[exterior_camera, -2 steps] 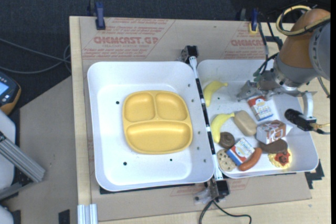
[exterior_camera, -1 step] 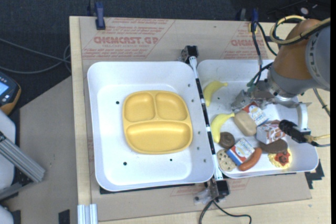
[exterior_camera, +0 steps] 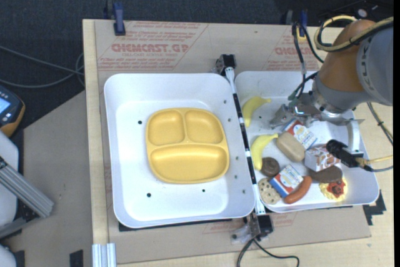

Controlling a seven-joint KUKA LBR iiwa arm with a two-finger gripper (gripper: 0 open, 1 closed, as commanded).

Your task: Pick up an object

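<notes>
The right bin holds a pile of toy food: a yellow banana at its upper left, a second banana piece, a tan bread roll, a brown donut, a chocolate-chip cookie, a red sausage and a pizza slice. Small printed packets lie among them. My gripper hangs low over the upper part of this bin, just right of the upper banana and above the roll. Nothing is seen held in it.
The left bin carries a yellow divided plate in its middle. A metal clamp strip joins the two bins. The grey and orange arm covers the right bin's upper right corner. Cables run along the bench's right edge.
</notes>
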